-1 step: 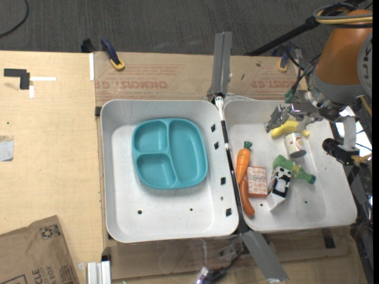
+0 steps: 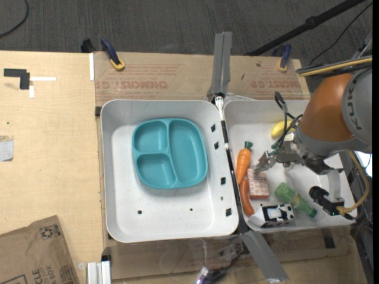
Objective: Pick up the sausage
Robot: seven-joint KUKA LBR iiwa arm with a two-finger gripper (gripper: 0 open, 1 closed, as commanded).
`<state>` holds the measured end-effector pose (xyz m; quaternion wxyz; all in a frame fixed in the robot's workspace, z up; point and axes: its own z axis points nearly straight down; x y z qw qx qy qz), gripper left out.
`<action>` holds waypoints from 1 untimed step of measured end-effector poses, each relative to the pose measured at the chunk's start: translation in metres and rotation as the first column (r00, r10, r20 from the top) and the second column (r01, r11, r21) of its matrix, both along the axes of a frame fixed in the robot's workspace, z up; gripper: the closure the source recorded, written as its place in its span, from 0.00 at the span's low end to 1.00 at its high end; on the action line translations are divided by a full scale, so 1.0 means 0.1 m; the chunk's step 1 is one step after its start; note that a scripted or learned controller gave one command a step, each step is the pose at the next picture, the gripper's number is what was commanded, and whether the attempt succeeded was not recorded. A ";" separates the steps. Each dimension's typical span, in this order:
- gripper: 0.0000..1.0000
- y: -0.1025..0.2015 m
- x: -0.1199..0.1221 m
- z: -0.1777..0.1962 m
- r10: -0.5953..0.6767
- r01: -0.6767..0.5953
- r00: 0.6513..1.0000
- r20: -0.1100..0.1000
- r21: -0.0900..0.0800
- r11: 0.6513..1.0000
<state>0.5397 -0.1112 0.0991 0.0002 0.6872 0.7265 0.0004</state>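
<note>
Across the tabletop [image 2: 47,176], the left of 2 shallow white bins [image 2: 118,218] holds a teal 3-compartment plastic plate [image 2: 170,154]. Along the right white bin's [image 2: 260,108] left wall, the reddish-brown sausage [image 2: 245,197] lies just below the orange toy carrot [image 2: 243,163], its long axis running near-to-far, ends unmarked. Further right, the gripper [image 2: 267,160] hovers over a pink patterned block [image 2: 258,183], fingers seemingly spread with nothing between them. It could easily grab the carrot or block instead, because all 3 crowd together.
</note>
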 end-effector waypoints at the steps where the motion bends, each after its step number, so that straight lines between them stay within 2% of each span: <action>1: 0.00 -0.11 -0.58 -0.03 -0.282 0.282 0.959 0.010 0.003 0.959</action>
